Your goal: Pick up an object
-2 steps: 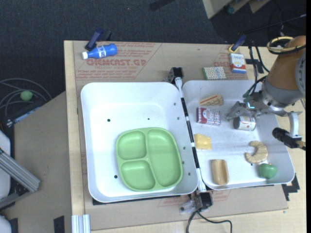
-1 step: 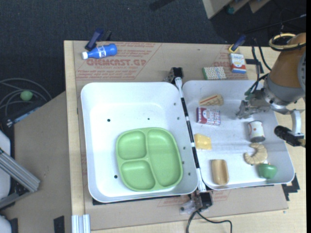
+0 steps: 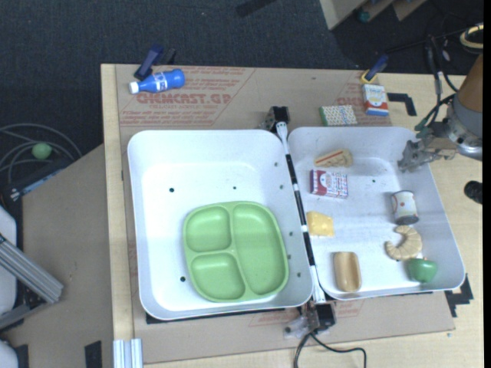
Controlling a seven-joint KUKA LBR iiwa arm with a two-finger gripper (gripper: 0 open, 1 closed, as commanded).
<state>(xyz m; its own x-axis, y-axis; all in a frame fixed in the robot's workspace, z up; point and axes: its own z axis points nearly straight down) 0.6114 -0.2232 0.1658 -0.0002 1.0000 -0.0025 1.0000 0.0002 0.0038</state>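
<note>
The right bin (image 3: 368,148) holds several small items. A sandwich wedge (image 3: 332,158) and a red and white packet (image 3: 328,183) lie near its left wall. Below them are a yellow cheese piece (image 3: 321,224) and a tan bread roll (image 3: 347,271). On the right side lie a small grey can (image 3: 403,205), a croissant (image 3: 405,242) and a green fruit (image 3: 421,270). My gripper (image 3: 414,156) hangs over the bin's upper right corner, above the can and apart from every item. Nothing shows in it.
The left bin (image 3: 153,167) holds a green divided plate (image 3: 234,249). On the bench behind the bins lie a blue bottle (image 3: 157,81), a green patterned card (image 3: 338,115) and a small carton (image 3: 374,98). Cables run along the right edge by the arm.
</note>
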